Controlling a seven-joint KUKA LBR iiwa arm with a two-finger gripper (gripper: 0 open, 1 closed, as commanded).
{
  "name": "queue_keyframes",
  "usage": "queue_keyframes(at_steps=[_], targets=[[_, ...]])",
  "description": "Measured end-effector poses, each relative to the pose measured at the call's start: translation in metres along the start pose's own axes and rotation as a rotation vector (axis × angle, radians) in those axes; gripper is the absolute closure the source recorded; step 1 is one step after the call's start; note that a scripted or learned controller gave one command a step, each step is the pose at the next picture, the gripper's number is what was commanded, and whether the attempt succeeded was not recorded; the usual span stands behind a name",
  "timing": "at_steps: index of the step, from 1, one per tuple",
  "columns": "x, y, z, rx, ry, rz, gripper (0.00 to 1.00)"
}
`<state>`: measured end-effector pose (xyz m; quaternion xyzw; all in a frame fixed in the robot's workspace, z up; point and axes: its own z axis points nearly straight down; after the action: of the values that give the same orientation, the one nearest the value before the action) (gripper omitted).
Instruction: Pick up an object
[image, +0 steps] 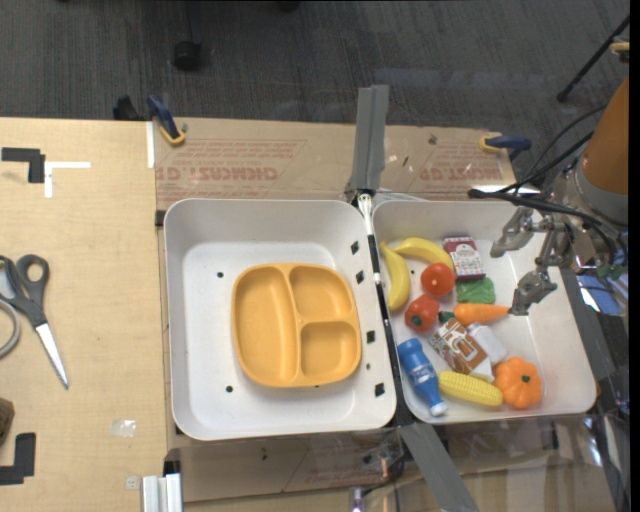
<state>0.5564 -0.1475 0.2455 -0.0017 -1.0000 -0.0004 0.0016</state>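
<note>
The right bin (560, 330) holds toy food: two bananas (400, 268), a tomato (437, 279), a red pepper (421, 313), a carrot (482, 313), a green piece (478, 291), a small dark red packet (461, 256), a brown snack box (464, 347), a blue bottle (420, 374), a corn cob (470, 388) and an orange pumpkin (517, 382). My gripper (519, 264) hovers over the bin's right part, just right of the carrot and the packet. Its fingers stand apart with nothing between them.
The left bin (190, 300) carries a yellow divided plate (297, 323). Scissors (35, 310) lie on the bench at the far left. Cables and the arm's body crowd the right bin's far right edge.
</note>
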Motion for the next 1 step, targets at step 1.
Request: queue_keyframes(at_steps=[1], targets=[[0.0234, 0.0437, 0.1464, 0.000, 0.002, 0.164, 0.00]])
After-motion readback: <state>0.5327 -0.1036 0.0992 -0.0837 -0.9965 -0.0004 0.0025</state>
